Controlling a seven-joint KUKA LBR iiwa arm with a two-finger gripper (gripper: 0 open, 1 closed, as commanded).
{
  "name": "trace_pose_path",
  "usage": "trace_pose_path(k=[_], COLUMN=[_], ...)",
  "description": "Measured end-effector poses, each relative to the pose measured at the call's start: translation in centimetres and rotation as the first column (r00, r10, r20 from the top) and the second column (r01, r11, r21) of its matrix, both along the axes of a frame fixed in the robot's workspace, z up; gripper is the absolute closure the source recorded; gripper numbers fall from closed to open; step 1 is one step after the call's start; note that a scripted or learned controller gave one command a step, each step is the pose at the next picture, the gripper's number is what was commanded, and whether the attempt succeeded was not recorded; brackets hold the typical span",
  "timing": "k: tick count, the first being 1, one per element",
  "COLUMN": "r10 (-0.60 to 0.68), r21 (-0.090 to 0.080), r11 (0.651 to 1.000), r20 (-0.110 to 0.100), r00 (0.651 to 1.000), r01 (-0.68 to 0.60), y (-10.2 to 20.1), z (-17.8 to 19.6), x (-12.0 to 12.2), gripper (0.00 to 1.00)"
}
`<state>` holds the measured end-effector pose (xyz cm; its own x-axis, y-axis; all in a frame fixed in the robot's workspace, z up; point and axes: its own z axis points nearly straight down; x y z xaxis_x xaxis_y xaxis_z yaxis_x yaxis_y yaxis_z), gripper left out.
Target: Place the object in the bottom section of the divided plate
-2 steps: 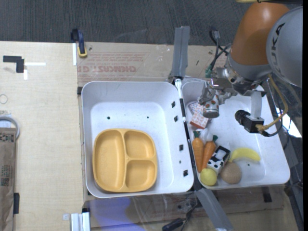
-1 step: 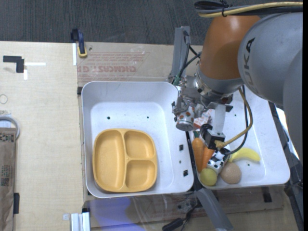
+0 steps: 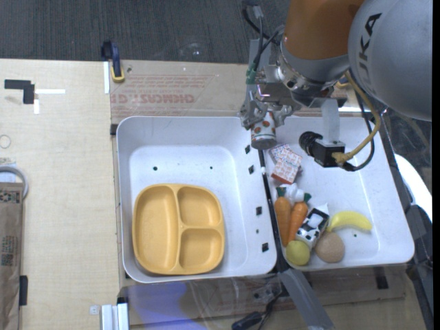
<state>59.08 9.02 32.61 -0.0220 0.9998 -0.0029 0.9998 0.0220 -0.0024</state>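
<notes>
The arm (image 3: 357, 33) reaches in over the right bin (image 3: 392, 205). The yellow plate (image 3: 179, 228) lies in the left bin (image 3: 137, 150). The gripper (image 3: 263, 119) hangs at the bins' shared wall, fingers closed around a small spotted cup (image 3: 263, 135) (upright). Below lie a carton (image 3: 285, 163), carrots (image 3: 291, 218), a banana (image 3: 350, 221) and a lemon (image 3: 298, 252).

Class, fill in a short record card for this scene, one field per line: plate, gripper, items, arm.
plate: yellow divided plate, in left bin
gripper: gripper above the divider between bins, a small spotted object between its fingers
items: carrots, banana, lemon, brown round fruit, in right bin
arm: enters from upper right
</notes>
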Motion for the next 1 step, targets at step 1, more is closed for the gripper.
trace_pose_path(k=[1], r10=[0.007], r21=[0.0], r11=[1.0], r20=[-0.002], r00=[1.0], r01=[-0.007], y=[3.24], z=[-0.48], x=[-3.31], gripper=[1.0])
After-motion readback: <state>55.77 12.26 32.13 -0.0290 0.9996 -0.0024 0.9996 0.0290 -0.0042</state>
